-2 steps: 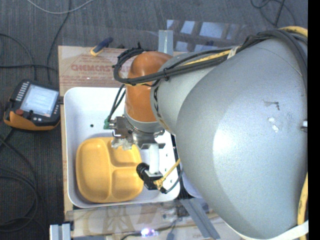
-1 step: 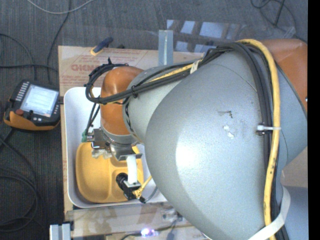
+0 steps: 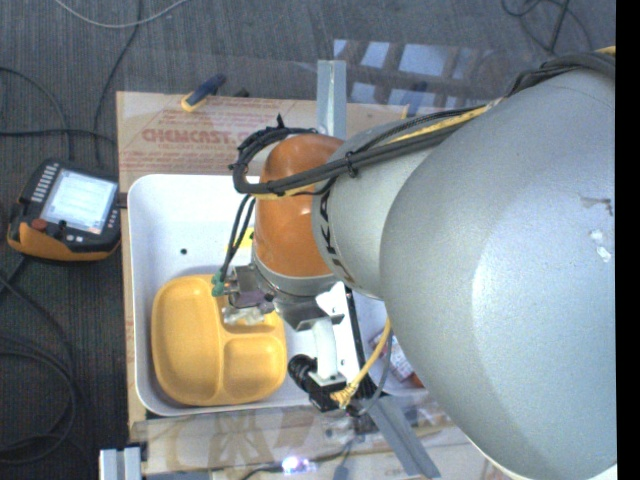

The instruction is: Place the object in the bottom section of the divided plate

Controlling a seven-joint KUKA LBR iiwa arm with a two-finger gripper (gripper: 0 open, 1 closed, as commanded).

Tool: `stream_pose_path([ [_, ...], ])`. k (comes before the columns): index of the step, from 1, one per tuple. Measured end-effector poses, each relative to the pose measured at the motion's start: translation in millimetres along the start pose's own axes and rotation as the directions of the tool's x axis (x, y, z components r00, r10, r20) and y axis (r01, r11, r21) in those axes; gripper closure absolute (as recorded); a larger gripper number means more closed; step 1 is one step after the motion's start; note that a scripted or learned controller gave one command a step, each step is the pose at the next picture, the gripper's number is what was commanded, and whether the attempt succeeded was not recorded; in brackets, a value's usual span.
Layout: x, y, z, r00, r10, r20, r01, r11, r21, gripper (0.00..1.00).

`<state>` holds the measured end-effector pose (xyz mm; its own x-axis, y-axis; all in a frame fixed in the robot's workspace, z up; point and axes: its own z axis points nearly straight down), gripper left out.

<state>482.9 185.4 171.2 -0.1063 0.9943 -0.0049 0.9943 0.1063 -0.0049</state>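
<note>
You had the gripper over the yellow divided plate's upper edge — whether its jaws were apart or together, you couldn't tell.

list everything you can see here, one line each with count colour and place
divided plate: 1, yellow, lower part of the left bin
white bin: 1 clearly seen, bench left; the second sits mostly under the arm
teach pendant: 1, black and orange, on the floor left of the bench
clamp: 1, blue and yellow, bench's far edge
cables: several, dark and white, on the floor
arm: 1, grey with orange band, from the right
tool: 1, over the plate's right edge
</note>
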Motion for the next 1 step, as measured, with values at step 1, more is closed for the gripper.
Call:
stream_pose_path([
  [1, -18.6, 6.6, 57.3, 0.951, -0.308, -0.001, 0.307, 0.951, -0.035, 1.00],
])
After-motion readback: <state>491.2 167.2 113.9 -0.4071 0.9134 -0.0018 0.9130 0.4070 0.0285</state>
